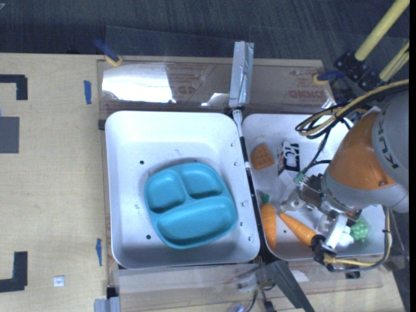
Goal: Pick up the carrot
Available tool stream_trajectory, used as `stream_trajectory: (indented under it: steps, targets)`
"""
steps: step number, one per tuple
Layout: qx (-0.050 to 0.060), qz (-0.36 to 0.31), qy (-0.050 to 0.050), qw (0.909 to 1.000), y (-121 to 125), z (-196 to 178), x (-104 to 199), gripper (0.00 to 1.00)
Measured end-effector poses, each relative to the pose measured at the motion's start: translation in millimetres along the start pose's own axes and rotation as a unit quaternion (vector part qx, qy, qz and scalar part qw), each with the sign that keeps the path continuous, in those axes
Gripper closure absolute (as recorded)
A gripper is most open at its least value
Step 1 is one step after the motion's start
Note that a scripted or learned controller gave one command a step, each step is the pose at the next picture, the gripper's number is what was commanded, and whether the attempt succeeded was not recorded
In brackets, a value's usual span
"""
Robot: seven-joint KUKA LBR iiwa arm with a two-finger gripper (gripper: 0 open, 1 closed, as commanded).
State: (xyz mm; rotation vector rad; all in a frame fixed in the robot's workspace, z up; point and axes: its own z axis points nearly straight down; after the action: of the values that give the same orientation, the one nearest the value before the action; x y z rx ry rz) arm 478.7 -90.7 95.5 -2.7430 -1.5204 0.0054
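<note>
I'm seeing the carrot (296,227) lying slantwise on the floor of the right bin (276,129), just beside the gripper (309,201); I'm not able to tell whether it's clenched or released. I'm judging the pick not done, grasp and lift remaining

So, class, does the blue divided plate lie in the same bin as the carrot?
No: the blue plate lies in the left bin, while the carrot lies in the right bin.
</note>
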Motion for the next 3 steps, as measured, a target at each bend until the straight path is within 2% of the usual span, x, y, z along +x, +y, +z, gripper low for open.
stream_trajectory:
  steps: [1, 2, 3]
  targets:
    - [-0.005, -0.276, 0.0, 0.9611, 9.4, 7.7, -9.4, 0.0]
    - [-0.007, -0.266, -0.001, 0.964, 6.4, 7.8, -4.1, 0.0]
    - [-0.01, -0.356, -0.002, 0.9346, 8.2, 7.2, -4.5, 0.0]
